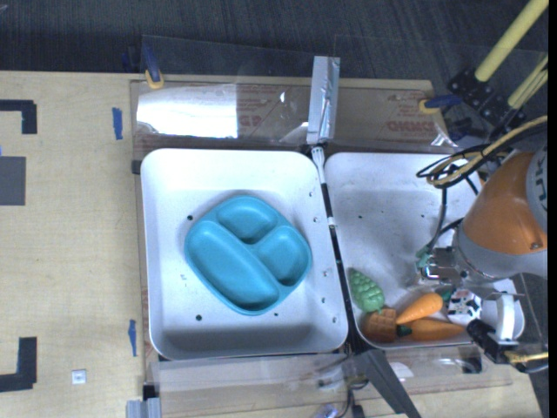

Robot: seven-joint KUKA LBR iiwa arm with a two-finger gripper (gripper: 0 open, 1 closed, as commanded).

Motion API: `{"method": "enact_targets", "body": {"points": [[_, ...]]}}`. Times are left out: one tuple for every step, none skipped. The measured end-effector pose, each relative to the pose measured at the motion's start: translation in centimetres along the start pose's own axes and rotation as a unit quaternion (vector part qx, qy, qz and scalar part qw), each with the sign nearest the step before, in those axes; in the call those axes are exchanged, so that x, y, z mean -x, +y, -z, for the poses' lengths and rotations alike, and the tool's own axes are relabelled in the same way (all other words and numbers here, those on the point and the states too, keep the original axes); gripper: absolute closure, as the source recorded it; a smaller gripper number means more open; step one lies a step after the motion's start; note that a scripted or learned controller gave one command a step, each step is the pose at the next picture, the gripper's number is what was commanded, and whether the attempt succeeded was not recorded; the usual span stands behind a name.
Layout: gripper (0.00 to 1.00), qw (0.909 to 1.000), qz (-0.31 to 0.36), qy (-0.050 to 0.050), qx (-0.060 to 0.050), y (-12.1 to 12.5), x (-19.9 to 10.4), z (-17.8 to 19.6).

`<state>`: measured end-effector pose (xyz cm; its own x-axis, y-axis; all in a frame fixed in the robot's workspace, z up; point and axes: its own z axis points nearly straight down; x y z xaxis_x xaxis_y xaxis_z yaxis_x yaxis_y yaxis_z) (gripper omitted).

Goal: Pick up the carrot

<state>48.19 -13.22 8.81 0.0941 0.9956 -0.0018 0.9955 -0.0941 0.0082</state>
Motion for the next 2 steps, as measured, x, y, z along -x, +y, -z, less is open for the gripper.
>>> {"method": "enact_targets", "body": {"points": [[0.00, 1.0000, 0.000, 0.000, 0.000, -0.03, 0.00, -0.08], [0.00, 0.9999, -0.015, 0.000, -0.001, -0.13, -0.91, -0.07]]}}
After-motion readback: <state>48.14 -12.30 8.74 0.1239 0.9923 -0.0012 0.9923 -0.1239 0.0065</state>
